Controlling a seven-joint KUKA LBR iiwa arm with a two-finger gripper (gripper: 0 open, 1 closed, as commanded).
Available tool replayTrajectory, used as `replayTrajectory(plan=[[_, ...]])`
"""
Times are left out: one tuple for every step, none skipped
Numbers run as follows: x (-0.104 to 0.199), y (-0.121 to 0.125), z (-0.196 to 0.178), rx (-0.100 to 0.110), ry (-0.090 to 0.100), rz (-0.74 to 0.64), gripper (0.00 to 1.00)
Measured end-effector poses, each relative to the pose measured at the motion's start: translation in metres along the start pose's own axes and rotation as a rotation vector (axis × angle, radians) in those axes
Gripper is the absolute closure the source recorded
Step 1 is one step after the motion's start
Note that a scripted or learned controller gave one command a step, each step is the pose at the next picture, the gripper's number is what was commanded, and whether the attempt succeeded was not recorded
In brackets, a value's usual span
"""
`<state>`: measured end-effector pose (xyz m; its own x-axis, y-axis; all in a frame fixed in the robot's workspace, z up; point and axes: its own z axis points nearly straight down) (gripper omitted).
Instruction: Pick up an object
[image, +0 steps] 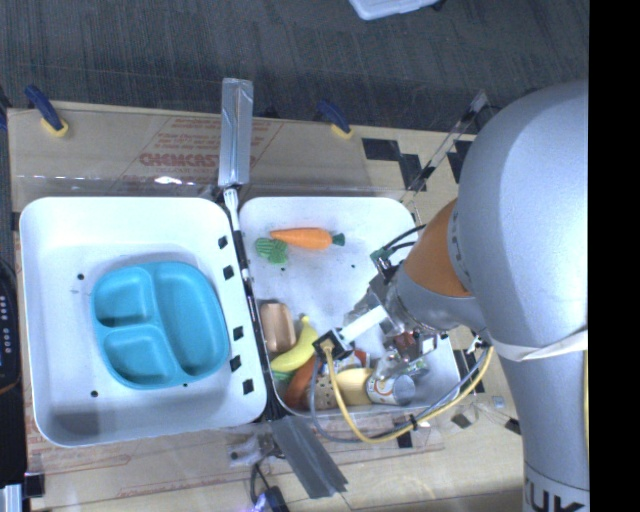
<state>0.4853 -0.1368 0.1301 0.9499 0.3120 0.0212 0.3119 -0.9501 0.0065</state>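
The grey arm (520, 250) fills the frame's right. Its gripper (400, 362) sits low over the right bin (330, 215); its grip cannot be told. Lower centre lies a curved yellow banana (295, 352); above, an orange carrot (302, 238).

Dark ribbed floor (150, 45) beyond bench (120, 135)
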Motion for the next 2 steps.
replayTrajectory(plan=[[-0.021, 0.037, -0.004, 0.023, -0.018, -0.507, 0.0], [0.024, 0.02, -0.068, 0.01, -0.023, -0.044, 0.0]])
